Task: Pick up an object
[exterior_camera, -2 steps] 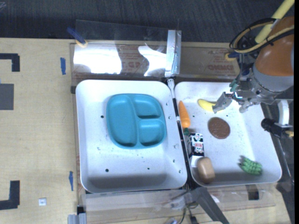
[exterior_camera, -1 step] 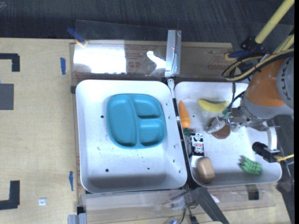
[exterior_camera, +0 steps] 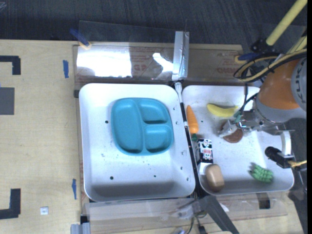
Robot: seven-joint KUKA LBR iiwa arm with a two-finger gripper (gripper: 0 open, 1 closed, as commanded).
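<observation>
The gripper (exterior_camera: 229, 128) sits low in the right bin (exterior_camera: 273, 182) over a brown round object (exterior_camera: 234, 136) (just below the banana (exterior_camera: 222, 110)). Whether its 2 fingers are apart or together, I cannot tell. A glancing contact could nudge the piece aside, so they close on nothing.

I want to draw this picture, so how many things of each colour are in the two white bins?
Blue: 1, the divided plate in the left bin
Yellow: 1, the banana
Orange: 1, the carrot
Green: 1, the bumpy toy
Brown: 2, the egg-shaped thing and the round piece by the gripper
Black and white: 1, the small box
Total: 7
</observation>
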